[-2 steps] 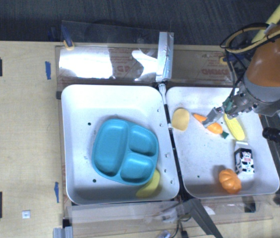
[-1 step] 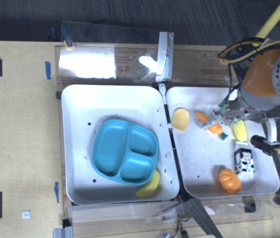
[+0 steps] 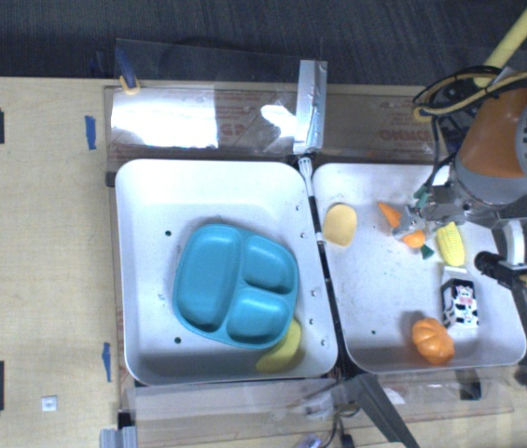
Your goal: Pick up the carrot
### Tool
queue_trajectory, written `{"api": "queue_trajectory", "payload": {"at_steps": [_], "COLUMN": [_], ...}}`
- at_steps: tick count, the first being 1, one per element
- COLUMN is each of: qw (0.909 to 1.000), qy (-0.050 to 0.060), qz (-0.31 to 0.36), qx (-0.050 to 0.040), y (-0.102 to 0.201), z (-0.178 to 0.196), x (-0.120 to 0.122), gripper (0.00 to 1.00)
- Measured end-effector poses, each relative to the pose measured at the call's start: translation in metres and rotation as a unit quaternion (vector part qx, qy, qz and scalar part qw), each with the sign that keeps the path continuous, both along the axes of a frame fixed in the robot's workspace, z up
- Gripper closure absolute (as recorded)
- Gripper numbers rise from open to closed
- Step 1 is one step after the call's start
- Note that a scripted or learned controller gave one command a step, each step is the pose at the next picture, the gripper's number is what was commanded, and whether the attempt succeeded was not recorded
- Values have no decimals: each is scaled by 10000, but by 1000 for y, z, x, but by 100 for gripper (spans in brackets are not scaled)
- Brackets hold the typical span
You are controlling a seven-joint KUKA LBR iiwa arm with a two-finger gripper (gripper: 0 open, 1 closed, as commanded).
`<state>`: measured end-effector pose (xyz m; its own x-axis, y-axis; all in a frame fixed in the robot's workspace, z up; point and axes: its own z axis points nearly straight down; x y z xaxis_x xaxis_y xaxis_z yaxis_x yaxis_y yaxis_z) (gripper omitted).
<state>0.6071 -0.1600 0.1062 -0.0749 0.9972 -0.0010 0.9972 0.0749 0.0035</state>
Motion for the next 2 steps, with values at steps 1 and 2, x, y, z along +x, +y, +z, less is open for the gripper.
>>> {"api": "queue_trajectory", "payload": {"at_steps": [1,2], "qw": [10000,9999], "qy": [-32,44], "qz": [-18,144], "qx": [-3,11], "y": [47,85], "z": [110,77], "x": [42,45], "gripper": [100,100]}}
